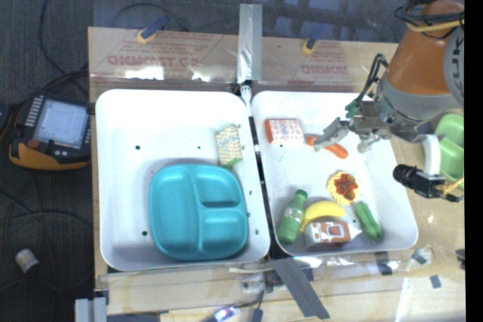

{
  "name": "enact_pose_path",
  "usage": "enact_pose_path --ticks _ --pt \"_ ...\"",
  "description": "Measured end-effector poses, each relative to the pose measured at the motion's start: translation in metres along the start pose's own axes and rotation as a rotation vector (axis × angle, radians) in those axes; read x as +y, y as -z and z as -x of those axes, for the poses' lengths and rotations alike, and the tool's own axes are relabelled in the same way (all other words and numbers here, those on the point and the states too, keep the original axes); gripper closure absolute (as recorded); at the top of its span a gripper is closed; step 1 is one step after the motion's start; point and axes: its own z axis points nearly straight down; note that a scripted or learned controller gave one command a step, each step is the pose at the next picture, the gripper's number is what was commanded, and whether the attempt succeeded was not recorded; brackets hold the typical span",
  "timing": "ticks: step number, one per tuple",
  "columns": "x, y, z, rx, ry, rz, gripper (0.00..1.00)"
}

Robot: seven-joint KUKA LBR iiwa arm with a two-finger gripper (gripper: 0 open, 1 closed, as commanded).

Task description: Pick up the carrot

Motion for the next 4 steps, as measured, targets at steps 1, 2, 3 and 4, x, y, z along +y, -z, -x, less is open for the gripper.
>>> enact_pose_path --ticks 1,2,3,4 --pt "0.0 0.008 0.0 0.001 0.001 -0.003 1.0" --pt "0.0 0.008 0.0 0.001 0.001 -0.003 0.0" --pt "0.058 -0.036 0.053 -0.004 0.081 0.0 0.0" --pt "0.067 -0.092 0.076 -0.003 0.263 0.0 0.0"
